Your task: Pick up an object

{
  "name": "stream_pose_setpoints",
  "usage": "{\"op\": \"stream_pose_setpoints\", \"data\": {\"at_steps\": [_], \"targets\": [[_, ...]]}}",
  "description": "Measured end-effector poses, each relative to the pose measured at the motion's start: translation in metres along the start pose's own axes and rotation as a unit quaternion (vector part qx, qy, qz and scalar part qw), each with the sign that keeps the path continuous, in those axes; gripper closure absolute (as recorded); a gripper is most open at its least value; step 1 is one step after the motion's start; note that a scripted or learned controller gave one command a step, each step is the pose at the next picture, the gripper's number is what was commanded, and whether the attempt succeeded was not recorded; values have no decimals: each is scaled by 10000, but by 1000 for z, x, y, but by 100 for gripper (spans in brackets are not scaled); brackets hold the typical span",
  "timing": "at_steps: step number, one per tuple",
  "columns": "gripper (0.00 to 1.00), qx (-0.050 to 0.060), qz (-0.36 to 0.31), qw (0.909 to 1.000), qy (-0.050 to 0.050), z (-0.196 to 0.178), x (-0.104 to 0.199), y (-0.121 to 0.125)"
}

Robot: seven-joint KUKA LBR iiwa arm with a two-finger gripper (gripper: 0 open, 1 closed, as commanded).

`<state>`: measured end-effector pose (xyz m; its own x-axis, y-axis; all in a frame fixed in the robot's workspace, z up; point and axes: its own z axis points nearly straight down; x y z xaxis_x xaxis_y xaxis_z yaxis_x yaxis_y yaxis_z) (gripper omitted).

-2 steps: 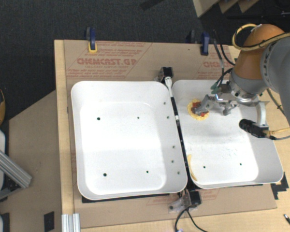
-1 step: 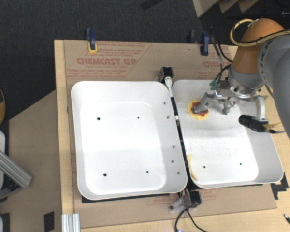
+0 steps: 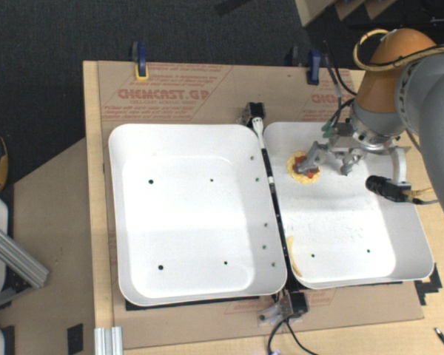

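The gripper [image 3: 327, 158] hangs spread in the right bin [image 3: 355, 261], one finger touching the yellow-and-red toy [image 3: 305, 168] at its eight o'clock. Judging by this, centre the fingers over the toy, lower fully, then squeeze.

The setting is a robotics laboratory or test cell. Two shallow white bins [image 3: 185, 213] sit on a brown board [image 3: 207, 87] printed with a maker's name, fixed by blue clamps [image 3: 140, 59] at the top edge. Dark carpet [image 3: 74, 21] surrounds the bench. Aluminium framing [image 3: 15, 254] shows at lower left, loose cabling [image 3: 281, 331] at bottom centre, and an industrial arm [image 3: 399, 72] at upper right.
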<state>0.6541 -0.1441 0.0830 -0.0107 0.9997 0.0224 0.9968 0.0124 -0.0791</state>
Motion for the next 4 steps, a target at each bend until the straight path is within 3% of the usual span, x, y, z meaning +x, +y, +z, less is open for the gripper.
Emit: {"op": "stream_pose_setpoints", "data": {"at_steps": [1,2,3,4], "targets": [[100,56,0,10000,-5,-11,-1,-3],[100,-448,27,9989,-111,-110,73,7],[100,-446,99,9988,-151,-167,-37,-1],[100,-348,1,9994,-75,-93,96,-38]]}}
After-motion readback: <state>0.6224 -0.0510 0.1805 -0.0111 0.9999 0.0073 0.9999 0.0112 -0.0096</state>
